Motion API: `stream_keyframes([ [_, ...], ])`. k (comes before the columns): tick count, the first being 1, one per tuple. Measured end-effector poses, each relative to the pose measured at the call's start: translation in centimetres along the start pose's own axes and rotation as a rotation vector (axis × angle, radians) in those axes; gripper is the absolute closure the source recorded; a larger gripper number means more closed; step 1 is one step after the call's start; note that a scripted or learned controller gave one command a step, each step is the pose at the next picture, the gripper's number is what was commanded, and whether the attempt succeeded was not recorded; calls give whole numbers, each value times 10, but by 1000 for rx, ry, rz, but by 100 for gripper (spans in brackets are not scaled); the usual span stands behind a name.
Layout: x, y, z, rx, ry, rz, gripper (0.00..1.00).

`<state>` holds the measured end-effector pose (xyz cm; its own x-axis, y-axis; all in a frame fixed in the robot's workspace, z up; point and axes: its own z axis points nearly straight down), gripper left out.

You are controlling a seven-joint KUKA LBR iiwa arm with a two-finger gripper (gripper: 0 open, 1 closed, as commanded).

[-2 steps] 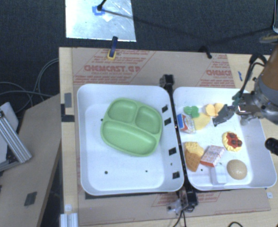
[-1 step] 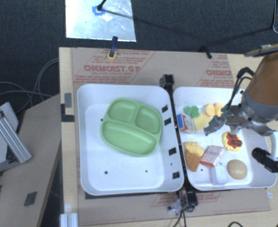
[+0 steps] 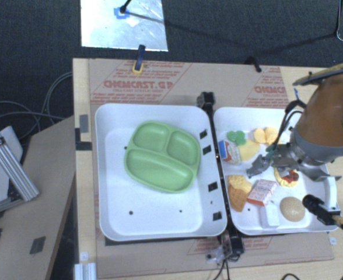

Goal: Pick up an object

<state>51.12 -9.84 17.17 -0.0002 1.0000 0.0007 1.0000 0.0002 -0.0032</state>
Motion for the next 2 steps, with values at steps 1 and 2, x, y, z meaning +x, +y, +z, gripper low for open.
stream_keyframes([
  [1,1,3,61,-6,0,1,0],
  [2,-1,10,79,-25,-6,0,0],
])
